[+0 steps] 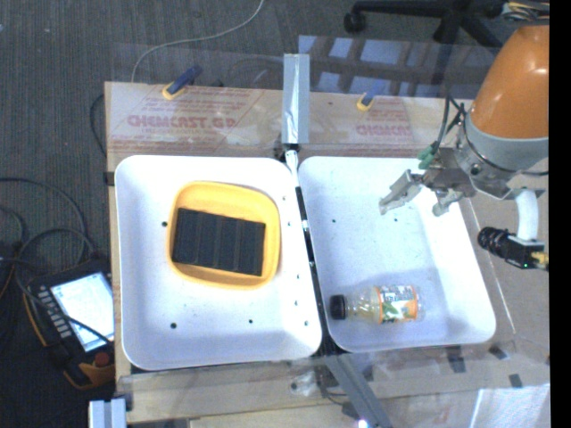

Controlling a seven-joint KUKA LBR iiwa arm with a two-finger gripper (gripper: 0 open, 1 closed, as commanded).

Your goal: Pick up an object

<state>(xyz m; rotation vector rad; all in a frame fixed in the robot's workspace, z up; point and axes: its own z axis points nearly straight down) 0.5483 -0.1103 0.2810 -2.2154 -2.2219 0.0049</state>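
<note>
A small clear bottle (379, 304) with a black cap and an orange label lies on its side near the front of the right bin (357, 203). A yellow dish (192, 199) holding a black ribbed slab (219, 242) sits in the left bin (143, 328). My gripper (419, 197) hangs over the far right part of the right bin, well behind the bottle. Its two grey fingers (399, 192) are spread apart with nothing between them.
A raised divider (303, 230) runs between the two bins. A metal post (295, 96) stands behind the bins at the middle. A tablet (76, 306) and cables lie on the floor to the left of the bench.
</note>
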